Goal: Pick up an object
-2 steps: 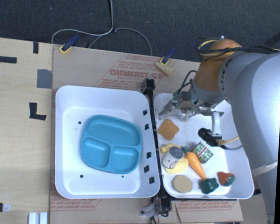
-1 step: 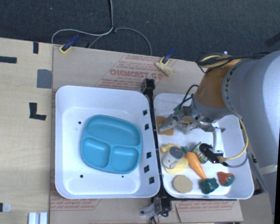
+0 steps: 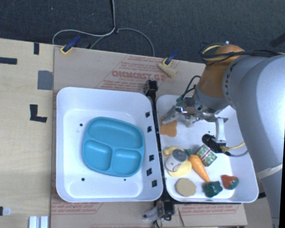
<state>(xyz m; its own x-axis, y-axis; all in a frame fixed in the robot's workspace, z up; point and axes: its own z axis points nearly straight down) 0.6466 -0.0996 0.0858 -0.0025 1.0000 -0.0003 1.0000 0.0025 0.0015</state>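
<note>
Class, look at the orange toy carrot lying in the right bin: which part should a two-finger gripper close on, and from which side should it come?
Probably from above, closing across the thick upper half of the orange toy carrot. It lies flat and slanted, tapering toward the lower right, so the fingers should straddle its width, not its length. The small green-labelled can sits close beside its thick end, leaving little finger room there.

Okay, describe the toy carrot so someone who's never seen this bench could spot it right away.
Look in the right white bin, the one crowded with small toys. Near its middle lies the carrot, slanting toward the front right corner. It is the long, tapered, bright orange piece among rounder neighbours.
</note>
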